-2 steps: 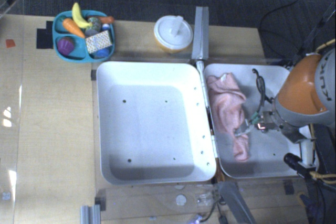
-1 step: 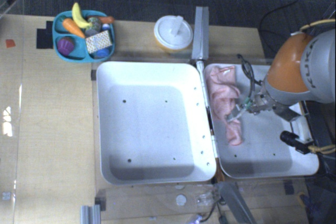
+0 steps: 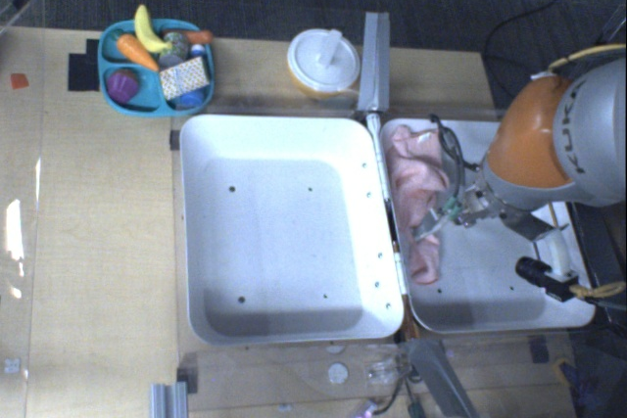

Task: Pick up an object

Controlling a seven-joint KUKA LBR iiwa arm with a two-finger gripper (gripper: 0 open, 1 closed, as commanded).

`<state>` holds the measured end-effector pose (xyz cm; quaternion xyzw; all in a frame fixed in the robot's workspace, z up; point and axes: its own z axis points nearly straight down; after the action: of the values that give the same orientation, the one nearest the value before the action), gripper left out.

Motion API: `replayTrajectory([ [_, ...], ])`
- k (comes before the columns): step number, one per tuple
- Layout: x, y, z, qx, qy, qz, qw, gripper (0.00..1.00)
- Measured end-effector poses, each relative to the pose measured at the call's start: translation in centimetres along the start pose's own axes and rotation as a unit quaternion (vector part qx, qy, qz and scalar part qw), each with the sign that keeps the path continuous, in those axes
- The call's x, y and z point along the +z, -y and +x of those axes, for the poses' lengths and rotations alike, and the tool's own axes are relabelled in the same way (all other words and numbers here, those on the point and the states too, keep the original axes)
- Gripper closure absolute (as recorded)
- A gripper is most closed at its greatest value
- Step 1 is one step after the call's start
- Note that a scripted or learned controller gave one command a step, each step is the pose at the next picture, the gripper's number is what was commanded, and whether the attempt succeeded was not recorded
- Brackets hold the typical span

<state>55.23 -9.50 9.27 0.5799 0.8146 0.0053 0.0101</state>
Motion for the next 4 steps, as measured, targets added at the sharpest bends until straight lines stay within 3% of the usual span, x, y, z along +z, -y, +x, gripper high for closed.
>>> replayTrajectory([
  [1,0.2,-6.4,-2.0,0.015,-0.001,0.002,0.9999,0.00],
  [2,0.4,-10.4,-5.5,-0.043,-0.009,0.013,0.9990,0.00],
  [3,-0.8,-10.7,-5.6,-0.046,-0.004,0.009,0.9989,1.00],
  [4,-9.3,-12.5,-1.0,-0.232,-0.003,0.002,0.9728,1.00],
])
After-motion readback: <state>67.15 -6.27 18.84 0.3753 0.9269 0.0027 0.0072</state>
